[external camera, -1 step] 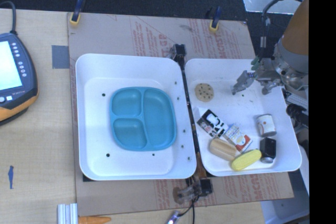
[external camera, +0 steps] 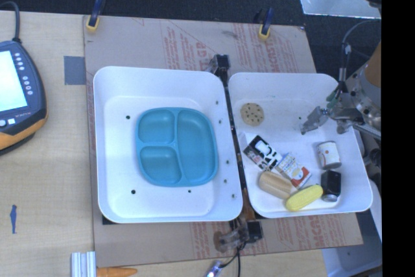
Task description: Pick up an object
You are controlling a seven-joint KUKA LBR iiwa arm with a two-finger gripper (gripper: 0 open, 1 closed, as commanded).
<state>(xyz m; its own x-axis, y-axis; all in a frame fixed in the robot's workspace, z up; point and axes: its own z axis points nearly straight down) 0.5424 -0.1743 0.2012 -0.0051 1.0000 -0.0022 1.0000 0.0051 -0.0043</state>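
Gripper [external camera: 318, 119] sits over the right bin [external camera: 285, 84], fingers spread open with nothing in them. The small white can [external camera: 329, 154] lies just near of it, the cookie [external camera: 252, 113] well off to its left.

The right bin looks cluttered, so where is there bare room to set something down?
In the right bin, the bare floor lies along the far edge, between the cookie and the tool. Its near half is crowded: black-and-white packet, bread roll, yellow lemon, small can.
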